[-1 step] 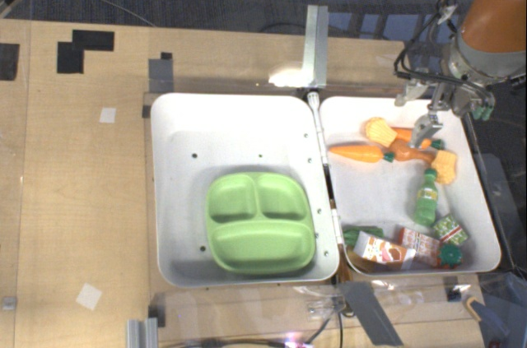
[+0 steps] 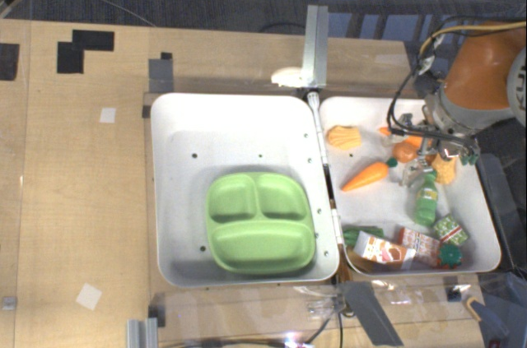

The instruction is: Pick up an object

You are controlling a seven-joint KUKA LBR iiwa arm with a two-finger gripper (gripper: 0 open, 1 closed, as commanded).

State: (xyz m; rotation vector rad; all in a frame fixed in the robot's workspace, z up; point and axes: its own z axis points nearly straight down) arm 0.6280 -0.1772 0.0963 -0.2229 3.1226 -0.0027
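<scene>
Green bottle [image 2: 426, 202] just below pincer [image 2: 422, 170], right bin [image 2: 486, 215].

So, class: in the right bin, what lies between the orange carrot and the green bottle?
In the camera view, bare white bin floor lies between the carrot and the green bottle; the gripper hangs just above that stretch.

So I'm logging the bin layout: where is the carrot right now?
The carrot lies in the right bin, left of middle near the divider, below the orange-yellow toy and left of the green bottle.
</scene>
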